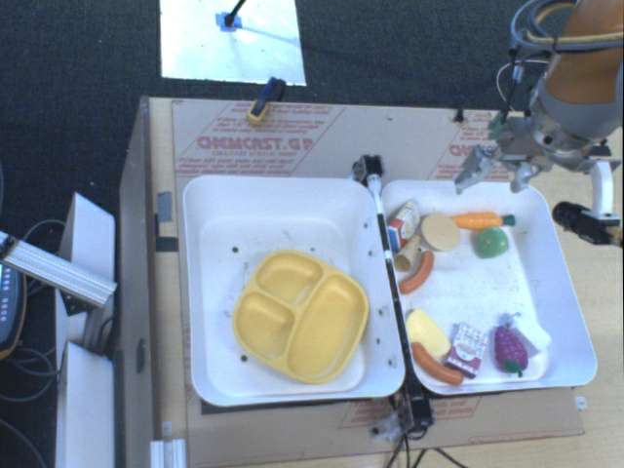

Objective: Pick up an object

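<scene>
toy food (478, 220) fills the right bin (565, 291) on a cardboard-topped bench (292, 139); pincer (497, 171) spread wide.

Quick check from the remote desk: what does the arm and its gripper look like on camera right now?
The arm is a rounded grey body with an orange band on top and grey cable loops beside it. Below sits a pale metallic gripper with two short light-grey fingers.

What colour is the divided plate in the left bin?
Yellow; the plate shows plainly in the camera view.
</scene>
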Robot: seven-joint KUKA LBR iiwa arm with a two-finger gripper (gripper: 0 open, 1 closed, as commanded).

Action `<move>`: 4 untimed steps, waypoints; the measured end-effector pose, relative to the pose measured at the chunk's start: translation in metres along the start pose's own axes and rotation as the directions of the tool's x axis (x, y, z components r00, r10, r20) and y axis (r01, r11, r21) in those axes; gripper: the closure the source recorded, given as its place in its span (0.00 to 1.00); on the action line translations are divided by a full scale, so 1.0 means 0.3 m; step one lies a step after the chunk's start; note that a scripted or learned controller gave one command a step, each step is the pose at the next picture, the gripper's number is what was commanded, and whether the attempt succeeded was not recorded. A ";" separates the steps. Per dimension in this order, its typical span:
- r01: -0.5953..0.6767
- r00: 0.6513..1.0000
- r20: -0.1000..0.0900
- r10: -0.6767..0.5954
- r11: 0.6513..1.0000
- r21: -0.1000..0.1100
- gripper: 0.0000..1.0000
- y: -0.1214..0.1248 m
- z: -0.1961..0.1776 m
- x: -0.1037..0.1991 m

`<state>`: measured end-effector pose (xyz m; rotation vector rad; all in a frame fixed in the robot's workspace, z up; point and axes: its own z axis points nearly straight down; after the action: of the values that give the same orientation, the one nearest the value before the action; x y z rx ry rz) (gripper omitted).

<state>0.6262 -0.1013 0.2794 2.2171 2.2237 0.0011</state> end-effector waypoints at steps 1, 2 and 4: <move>0.000 1.000 -0.001 0.000 1.000 0.001 0.00 -0.053 0.318 0.190; -0.002 1.000 0.000 0.002 1.000 0.000 0.00 -0.309 0.316 0.146; -0.001 1.000 -0.001 0.001 1.000 -0.001 1.00 -0.124 0.613 0.030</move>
<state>0.5892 -0.0924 0.0955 2.2178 2.2225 0.0034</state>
